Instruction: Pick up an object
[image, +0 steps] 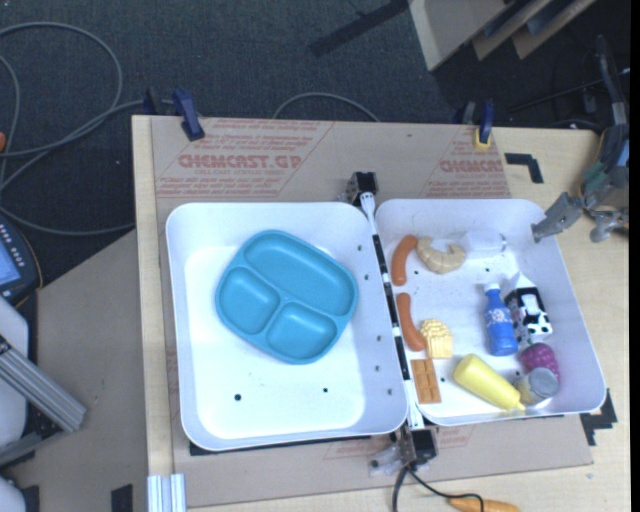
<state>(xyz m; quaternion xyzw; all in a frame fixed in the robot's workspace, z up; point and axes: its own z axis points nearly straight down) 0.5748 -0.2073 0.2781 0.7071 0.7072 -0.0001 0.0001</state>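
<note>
A: Where's the hand (552, 222) now?

B: Out at three o'clock, over the right bin's (580, 300) upper corner. Grey, tilted, and I cannot tell how wide it stands or whether it has hold of anything.

A: And the things to pick?

B: All lying in the right bin. Two sausages (402, 258) along the nine o'clock wall, a pale bread piece (441, 255) at twelve, a blue bottle (497, 319) in the middle with a black-and-white toy (529, 310) just beside it at three. A yellow bottle (487, 382) at six, purple jar (540, 366) toward five.

A: The left bin (200, 260)?

B: A blue divided plate (287, 296) on it, toward twelve. Both bins sit on the worktop (250, 160)
</note>
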